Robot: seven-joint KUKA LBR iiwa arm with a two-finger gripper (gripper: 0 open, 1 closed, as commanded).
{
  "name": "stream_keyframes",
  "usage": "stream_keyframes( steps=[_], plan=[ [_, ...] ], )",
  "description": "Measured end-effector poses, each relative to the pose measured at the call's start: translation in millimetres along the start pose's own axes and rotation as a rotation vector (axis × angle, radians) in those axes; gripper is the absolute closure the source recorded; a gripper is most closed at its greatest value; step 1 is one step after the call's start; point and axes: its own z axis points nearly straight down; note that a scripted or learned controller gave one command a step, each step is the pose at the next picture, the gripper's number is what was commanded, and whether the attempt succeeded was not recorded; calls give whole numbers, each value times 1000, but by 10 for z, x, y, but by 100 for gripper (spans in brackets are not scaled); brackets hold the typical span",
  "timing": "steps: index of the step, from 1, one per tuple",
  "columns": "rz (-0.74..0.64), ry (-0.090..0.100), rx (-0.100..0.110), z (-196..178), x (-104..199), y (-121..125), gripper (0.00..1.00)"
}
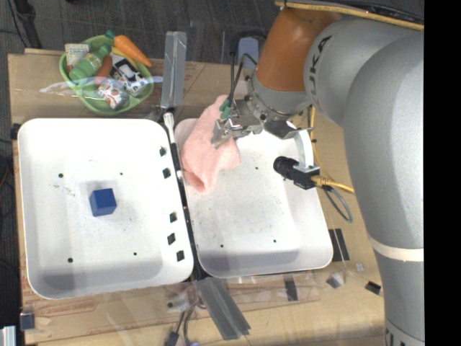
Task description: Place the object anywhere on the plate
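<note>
Arm (360, 85) fills the space right of the pincer (225, 127), reaching in over the right bin (252, 244). Left of the pincer sits the left bin (43, 193). Directly beneath and touching the pincer hangs a pink cloth (205, 153), its upper edge clamped between the fingers, draped over the right bin's left wall. Far left and lower lies a small blue cube (103, 201). No plate can be made out.
</note>
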Motion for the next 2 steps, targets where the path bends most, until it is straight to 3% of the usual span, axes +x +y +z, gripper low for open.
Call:
stream_keyframes(
  steps=[1, 2],
  plan=[
    [-7, -1, -1, -12, 17, 4, 100],
    [-412, -1, 0, 65, 587, 24, 100]
  ],
)
